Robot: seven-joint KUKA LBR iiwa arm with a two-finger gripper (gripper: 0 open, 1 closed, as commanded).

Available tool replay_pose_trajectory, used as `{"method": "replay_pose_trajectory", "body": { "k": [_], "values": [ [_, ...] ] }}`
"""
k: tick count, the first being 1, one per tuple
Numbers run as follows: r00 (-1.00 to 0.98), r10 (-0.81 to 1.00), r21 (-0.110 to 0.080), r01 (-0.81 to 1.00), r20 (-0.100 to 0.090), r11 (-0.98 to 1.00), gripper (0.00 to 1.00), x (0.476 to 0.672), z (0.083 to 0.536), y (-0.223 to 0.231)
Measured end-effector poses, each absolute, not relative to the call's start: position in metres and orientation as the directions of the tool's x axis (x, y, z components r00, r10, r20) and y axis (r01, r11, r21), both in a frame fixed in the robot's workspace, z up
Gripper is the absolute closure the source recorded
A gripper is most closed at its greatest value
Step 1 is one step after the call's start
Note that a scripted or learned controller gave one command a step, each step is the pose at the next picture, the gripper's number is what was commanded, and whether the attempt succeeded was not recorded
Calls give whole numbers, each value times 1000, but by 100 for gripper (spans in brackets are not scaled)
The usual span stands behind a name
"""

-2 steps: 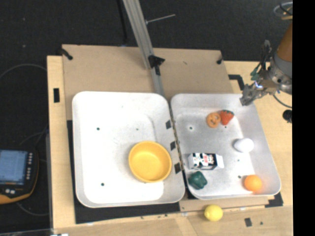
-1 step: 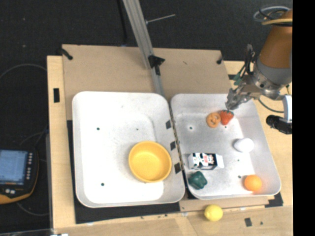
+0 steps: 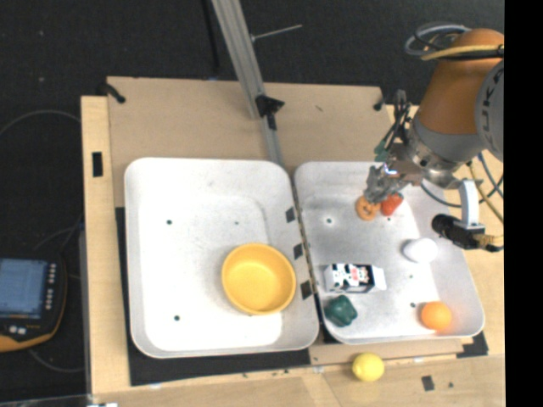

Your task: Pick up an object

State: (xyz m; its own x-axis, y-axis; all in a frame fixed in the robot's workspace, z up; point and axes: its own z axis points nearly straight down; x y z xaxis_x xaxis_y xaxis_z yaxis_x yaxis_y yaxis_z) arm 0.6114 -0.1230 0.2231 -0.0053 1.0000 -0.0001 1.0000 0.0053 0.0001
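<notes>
Claw (image 3: 379,195) over right bin (image 3: 441,333) | finger state: cannot tell | beneath: small orange ring-shaped piece (image 3: 366,209), red piece (image 3: 391,204)

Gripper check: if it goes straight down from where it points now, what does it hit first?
Most likely the small orange piece and the red piece beside it, directly under the gripper in the right bin. Depth is unclear from this slanted view, so it may already touch them.
</notes>
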Motion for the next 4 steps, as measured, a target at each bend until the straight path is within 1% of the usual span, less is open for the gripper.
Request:
{"method": "replay_pose_trajectory", "body": {
  "k": [1,2,3,4],
  "values": [
    [-3,1000,1,1000,1,3,100,604,231,-79],
    [-6,1000,0,1000,1,6,100,586,223,-29],
    [-7,1000,0,1000,2,7,100,560,226,24],
    [-10,1000,3,1000,3,10,100,547,239,82]
  ]
}}
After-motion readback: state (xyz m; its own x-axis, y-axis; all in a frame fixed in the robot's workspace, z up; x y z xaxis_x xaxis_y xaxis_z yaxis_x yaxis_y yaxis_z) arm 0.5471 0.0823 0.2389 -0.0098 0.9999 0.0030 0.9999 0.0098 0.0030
